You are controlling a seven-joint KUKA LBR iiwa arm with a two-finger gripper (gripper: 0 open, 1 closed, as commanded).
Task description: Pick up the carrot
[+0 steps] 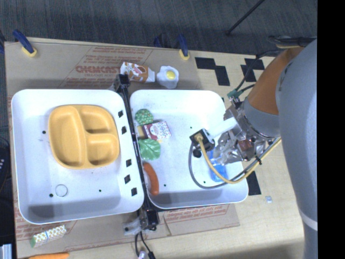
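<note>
The carrot (151,179) is a short orange piece lying against the left wall of the right bin (178,99), near its front corner. My gripper (214,154) is low over the right side of that bin, well to the right of the carrot and apart from it. A yellow cable loops around the gripper. A blue object (219,171) lies on the bin floor just beneath the gripper, partly hidden by it.
In the right bin's left part lie a green broccoli-like toy (143,116), a red-and-white packet (160,129) and a green leafy toy (149,148). A yellow divided plate (83,135) sits in the left bin (32,198). A small packet (135,72) and a white-yellow item (168,76) rest behind the bins.
</note>
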